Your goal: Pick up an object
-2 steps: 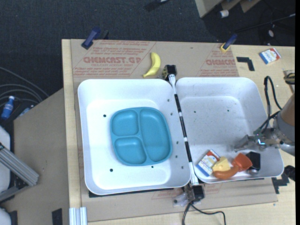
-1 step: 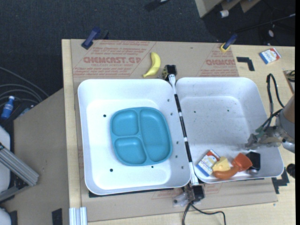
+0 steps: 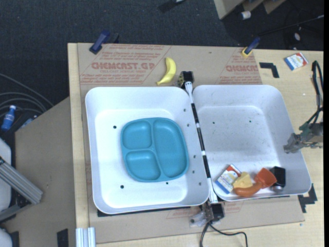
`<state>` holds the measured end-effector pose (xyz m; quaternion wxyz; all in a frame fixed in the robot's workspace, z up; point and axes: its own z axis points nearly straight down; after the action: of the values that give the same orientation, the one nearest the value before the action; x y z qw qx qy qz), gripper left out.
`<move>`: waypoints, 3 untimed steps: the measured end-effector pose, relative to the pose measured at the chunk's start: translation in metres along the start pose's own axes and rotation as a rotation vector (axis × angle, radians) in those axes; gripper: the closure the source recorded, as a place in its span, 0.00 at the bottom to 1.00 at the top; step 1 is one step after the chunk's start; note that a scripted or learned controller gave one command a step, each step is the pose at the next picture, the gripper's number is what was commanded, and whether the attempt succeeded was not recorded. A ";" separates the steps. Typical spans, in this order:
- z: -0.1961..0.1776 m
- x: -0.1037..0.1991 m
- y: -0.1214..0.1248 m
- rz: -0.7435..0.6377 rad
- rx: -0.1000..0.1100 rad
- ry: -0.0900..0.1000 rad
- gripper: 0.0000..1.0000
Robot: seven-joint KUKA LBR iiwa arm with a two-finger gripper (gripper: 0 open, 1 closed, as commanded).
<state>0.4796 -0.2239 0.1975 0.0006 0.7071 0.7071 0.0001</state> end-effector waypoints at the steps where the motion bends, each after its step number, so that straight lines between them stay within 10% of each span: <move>1: -0.044 0.031 0.000 -0.001 0.000 0.000 1.00; 3: -0.065 0.064 0.000 -0.001 -0.001 0.000 1.00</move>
<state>0.4797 -0.1602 0.2625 0.0009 0.7067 0.7075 0.0003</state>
